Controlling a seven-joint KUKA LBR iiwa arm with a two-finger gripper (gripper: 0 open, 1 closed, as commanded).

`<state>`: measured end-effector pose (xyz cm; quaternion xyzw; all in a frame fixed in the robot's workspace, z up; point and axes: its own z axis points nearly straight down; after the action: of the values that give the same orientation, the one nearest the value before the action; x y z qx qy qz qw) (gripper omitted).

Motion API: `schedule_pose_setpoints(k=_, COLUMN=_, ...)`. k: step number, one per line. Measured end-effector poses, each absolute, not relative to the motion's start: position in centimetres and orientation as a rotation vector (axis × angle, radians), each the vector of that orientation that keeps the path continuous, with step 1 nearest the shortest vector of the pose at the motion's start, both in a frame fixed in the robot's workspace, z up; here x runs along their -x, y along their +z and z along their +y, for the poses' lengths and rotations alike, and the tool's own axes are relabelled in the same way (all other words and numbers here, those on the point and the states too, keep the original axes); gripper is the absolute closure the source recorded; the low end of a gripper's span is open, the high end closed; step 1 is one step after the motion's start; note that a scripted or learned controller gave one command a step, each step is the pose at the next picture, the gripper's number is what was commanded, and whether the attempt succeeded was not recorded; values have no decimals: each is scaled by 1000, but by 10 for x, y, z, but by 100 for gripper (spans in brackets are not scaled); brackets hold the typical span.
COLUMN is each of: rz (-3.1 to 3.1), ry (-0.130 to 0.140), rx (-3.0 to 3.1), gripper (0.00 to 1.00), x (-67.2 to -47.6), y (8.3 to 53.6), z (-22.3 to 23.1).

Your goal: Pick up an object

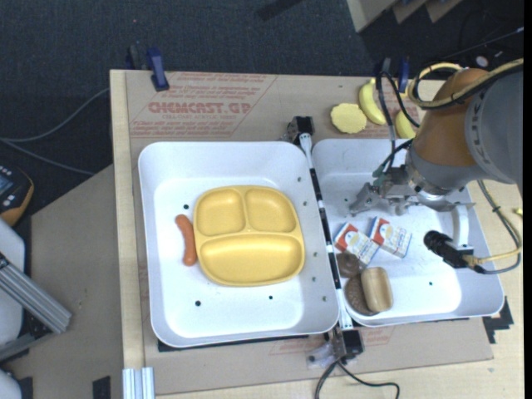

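Note:
My gripper (387, 196) hangs over the back part of the right bin (432, 293), below the arm's orange band. Just in front of it, toward the bin's left side, lie two small red-and-white cartons (357, 243) (391, 237) side by side. A brown bun (376, 288) rests on a dark round cookie (356, 293) at the front left corner. Another dark piece (347, 263) sits by the left wall. I see nothing held in the gripper.
The left bin (166, 181) holds a yellow divided plate (248, 234) with an orange sausage (188, 238) to its left. A yellow banana (373, 102) and a yellow round piece (349, 117) lie on the bench behind the right bin. A black cable plug (443, 247) hangs over the right bin.

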<state>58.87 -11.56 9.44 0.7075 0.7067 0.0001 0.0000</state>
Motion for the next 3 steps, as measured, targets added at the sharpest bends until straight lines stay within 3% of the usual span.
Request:
schedule_pose_setpoints(k=1, rz=2218, ry=-7, rx=-2234, gripper=0, x=-488, y=84, z=-156)
schedule_pose_setpoints(k=2, rz=2227, ry=6, rx=-2213, gripper=0, x=-544, y=85, z=-105)
schedule_pose_setpoints(k=3, rz=2217, ry=1, rx=-2220, gripper=0, x=-569, y=85, z=-146)
